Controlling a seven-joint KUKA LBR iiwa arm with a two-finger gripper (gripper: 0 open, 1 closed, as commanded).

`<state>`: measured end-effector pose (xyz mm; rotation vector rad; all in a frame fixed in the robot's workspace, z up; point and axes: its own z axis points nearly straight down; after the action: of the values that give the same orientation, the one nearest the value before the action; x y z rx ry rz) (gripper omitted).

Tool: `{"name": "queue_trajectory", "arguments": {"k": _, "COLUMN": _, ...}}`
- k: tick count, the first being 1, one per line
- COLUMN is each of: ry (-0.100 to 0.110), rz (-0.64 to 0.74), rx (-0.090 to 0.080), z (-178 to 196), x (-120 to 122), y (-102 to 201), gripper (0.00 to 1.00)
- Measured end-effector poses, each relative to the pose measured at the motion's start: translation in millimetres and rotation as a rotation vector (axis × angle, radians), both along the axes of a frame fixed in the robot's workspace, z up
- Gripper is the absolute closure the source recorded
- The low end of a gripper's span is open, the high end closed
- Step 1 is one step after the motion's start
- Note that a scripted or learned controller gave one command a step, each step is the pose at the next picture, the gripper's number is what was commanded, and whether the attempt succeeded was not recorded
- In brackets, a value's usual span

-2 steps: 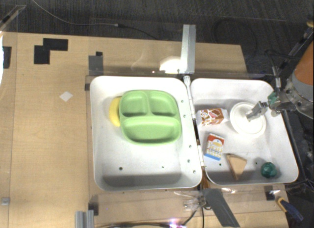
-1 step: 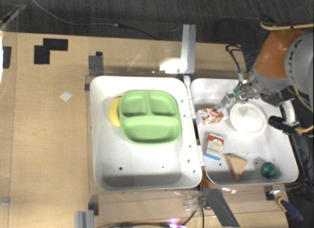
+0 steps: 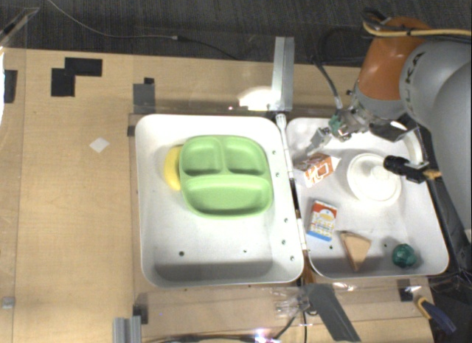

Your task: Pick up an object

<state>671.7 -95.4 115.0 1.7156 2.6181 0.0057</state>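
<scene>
The right bin (image 3: 435, 223) holds an orange and white packet (image 3: 318, 170), a white round bowl (image 3: 372, 177), a small printed box (image 3: 322, 220), a tan wedge (image 3: 355, 248) and a dark green ball (image 3: 403, 255). My gripper (image 3: 323, 136) hangs low over the bin's back left corner, just above and behind the packet. It points down and to the left, and nothing shows in its grasp. The grey arm with its orange band (image 3: 383, 68) comes in from the upper right.
In the left bin (image 3: 158, 231) lies a green divided plate (image 3: 223, 173) with a yellow object (image 3: 172, 168) partly under its left edge. A metal post (image 3: 283, 76) stands behind the ridge between the bins. A black cable (image 3: 324, 76) loops near the wrist.
</scene>
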Motion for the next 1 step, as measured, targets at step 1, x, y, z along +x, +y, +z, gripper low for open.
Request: {"name": "queue_trajectory", "arguments": {"k": 1, "ry": -0.001, "rz": -0.091, "rx": 0.004, "z": -25.5, "x": -27.6, "y": -2.2, "gripper": 0.0}}
